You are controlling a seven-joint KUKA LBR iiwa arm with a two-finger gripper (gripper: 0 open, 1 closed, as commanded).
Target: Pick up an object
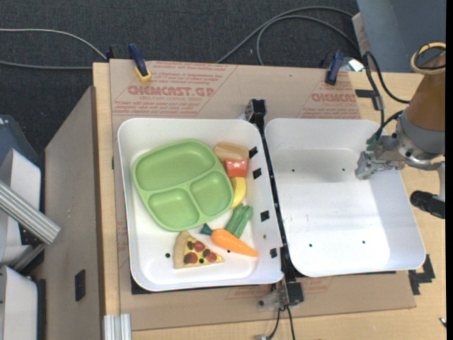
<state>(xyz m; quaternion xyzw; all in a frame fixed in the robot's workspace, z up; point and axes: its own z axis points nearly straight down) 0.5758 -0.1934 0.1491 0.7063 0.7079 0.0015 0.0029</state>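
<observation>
Pick not started. Pincer [369, 163] at right edge of frame, over right bin [340, 261]; whether clenched or released, cannot tell. Candidates untouched in left bin [131, 211], centre-left: carrot [233, 242], pizza slice [194, 251], green plate [182, 184].

A robotics lab is indicated by a clamped cardboard worktop [177, 83], loose cables [283, 27] and toy food in white bins [134, 190].
</observation>
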